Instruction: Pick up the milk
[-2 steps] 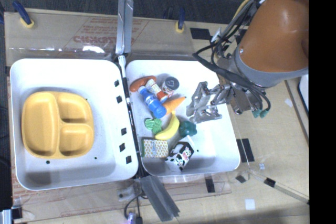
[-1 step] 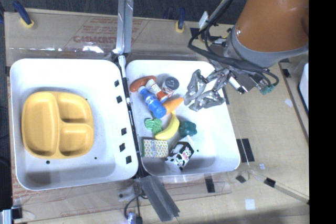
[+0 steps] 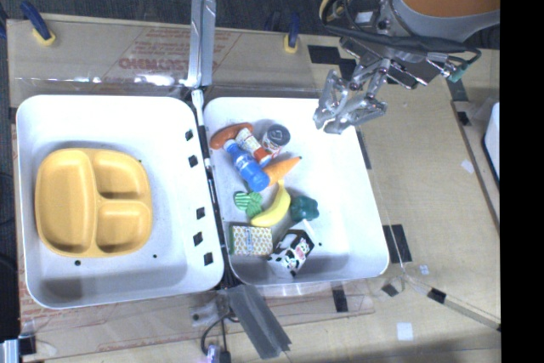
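Camera view: gripper (image 3: 347, 110) poised above upper right corner of right bin (image 3: 371, 208), fingers slightly parted, nothing held. Milk (image 3: 293, 252), a cow-patterned carton, lying tilted at near edge of same bin, just beside banana (image 3: 274, 208) and patterned packet (image 3: 252, 240). Well apart from gripper. Probably staged high for clearance before descent. Yellow tray (image 3: 92, 201) in left bin (image 3: 34, 115).
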Tool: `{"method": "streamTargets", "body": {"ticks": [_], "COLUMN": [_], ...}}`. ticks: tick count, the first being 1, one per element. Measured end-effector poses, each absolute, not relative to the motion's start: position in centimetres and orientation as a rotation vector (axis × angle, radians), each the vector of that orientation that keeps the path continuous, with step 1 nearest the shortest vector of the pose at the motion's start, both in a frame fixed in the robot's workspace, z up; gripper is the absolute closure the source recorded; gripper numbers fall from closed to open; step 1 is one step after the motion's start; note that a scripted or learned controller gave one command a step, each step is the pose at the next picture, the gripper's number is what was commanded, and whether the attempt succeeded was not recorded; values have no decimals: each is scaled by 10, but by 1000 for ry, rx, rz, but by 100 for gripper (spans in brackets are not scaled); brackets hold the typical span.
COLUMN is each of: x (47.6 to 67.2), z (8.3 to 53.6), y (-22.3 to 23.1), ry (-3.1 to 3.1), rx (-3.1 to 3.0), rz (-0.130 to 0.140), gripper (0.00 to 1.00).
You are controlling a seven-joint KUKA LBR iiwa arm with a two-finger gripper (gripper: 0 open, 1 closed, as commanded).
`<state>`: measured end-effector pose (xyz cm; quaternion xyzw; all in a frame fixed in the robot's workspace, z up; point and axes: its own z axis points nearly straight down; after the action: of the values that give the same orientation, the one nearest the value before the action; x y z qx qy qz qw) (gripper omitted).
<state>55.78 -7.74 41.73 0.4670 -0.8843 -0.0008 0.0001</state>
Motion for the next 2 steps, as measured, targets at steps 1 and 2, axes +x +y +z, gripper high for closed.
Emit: {"method": "streamTargets", "body": {"ticks": [1, 2], "x": [539, 495], "z": [398, 333], "y": [-146, -211], "ry": [-2636, -2551], "rx": [1702, 1829], "rz": [-8, -12], "gripper": [100, 100]}}
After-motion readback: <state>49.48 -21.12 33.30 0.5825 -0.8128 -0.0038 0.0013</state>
